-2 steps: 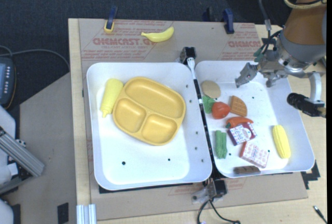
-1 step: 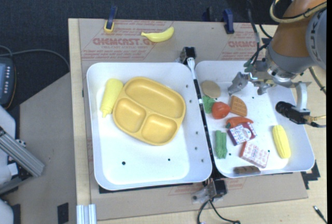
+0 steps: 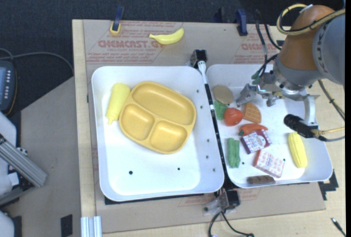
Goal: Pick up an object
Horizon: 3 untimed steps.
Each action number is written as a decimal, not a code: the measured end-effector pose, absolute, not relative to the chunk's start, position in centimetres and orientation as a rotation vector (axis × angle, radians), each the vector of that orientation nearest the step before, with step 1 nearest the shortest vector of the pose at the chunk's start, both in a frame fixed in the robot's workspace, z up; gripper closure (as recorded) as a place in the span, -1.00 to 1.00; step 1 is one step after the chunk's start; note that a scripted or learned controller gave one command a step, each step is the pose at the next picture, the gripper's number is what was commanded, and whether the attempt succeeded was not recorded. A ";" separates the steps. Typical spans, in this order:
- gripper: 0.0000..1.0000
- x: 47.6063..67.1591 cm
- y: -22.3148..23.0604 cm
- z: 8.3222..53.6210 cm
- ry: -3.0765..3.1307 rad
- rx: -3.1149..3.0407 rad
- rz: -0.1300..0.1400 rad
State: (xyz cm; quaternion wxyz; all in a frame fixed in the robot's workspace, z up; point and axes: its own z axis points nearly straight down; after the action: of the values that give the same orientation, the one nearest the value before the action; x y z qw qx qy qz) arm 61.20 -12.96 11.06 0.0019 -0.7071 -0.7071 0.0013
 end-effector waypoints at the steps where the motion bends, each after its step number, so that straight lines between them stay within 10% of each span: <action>1: -1.00 61.2 -12.9 8.3 -2.219 -2.218 0.004; 2: 1.00 61.3 -12.9 9.6 -2.220 -2.222 0.000; 3: 1.00 61.5 -12.7 13.8 -2.224 -2.224 -0.003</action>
State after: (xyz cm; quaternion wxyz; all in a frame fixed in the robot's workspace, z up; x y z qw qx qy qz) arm 61.48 -12.66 13.85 -0.0018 -0.7070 -0.7072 -0.0011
